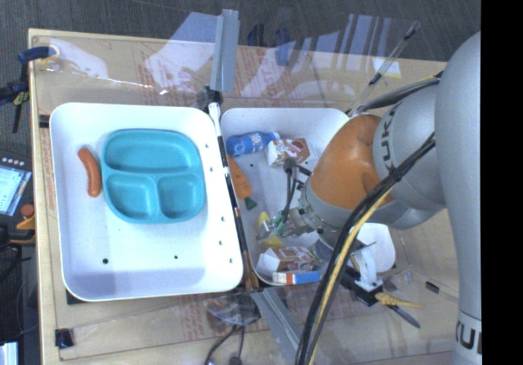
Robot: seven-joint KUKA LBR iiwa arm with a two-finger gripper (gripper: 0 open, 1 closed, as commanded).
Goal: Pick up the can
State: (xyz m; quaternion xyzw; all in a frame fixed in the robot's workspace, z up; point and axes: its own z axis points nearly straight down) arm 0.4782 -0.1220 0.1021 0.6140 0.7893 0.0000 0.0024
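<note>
The grey arm [425, 151] enters from three o'clock over the right bin [327, 120]. In the left bin [73, 257] lie a teal tray [154, 173] and, at nine o'clock, a sausage [90, 171]. The blue can [249, 143] lies at the right bin's eleven o'clock. The pincer [282, 224] hangs low among clutter; its state I cannot tell.

two white bins [73, 273], one blue tray [154, 173], one sausage [90, 171]

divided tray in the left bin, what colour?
Turquoise blue. The divided tray lies in the left bin, beside an orange sausage-shaped toy; the camera view shows it best.
</note>
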